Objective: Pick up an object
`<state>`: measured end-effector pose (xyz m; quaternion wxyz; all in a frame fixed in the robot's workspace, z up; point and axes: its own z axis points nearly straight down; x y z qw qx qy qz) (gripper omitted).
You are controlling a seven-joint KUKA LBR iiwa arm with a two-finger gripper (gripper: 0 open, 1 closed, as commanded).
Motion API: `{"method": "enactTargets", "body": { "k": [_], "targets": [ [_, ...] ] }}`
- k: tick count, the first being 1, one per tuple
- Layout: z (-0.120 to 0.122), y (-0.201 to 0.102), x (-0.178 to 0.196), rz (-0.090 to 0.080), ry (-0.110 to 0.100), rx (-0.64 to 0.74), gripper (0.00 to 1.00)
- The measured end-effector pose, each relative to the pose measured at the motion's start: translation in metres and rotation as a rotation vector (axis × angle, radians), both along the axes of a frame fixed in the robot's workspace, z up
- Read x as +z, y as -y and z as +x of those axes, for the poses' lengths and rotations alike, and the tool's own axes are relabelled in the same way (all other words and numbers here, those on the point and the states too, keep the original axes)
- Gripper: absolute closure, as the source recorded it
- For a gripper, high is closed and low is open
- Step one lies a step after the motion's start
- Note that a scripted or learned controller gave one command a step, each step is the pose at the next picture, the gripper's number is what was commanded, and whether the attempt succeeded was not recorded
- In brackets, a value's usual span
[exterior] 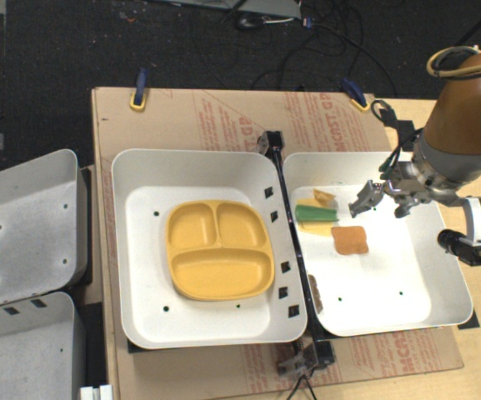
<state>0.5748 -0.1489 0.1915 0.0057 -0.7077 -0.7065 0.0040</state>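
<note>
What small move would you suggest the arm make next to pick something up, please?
Probably ease the pincer down and toward the orange sponge. It hangs above the right bin holding nothing, and the sponge lies slightly apart from the green and yellow pieces.

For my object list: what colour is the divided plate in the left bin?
The divided plate is yellow, plain, without pattern, seen in the camera view.

A yellow tray (220,249) with three compartments lies in the left bin (132,223). Blue clamps (139,90) grip the cardboard (223,111) at twelve o'clock. Cables (323,7) trail on the dark floor (40,48) beyond.
</note>
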Motion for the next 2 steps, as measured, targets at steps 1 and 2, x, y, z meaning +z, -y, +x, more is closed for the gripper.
{"method": "enactTargets", "body": {
  "k": [1, 2],
  "targets": [
    [0.003, 0.000, 0.007, -0.002, 0.013, 0.003, 0.00],
    [0.003, -0.005, -0.036, -0.002, 0.010, 0.002, 0.00]
  ]
}}
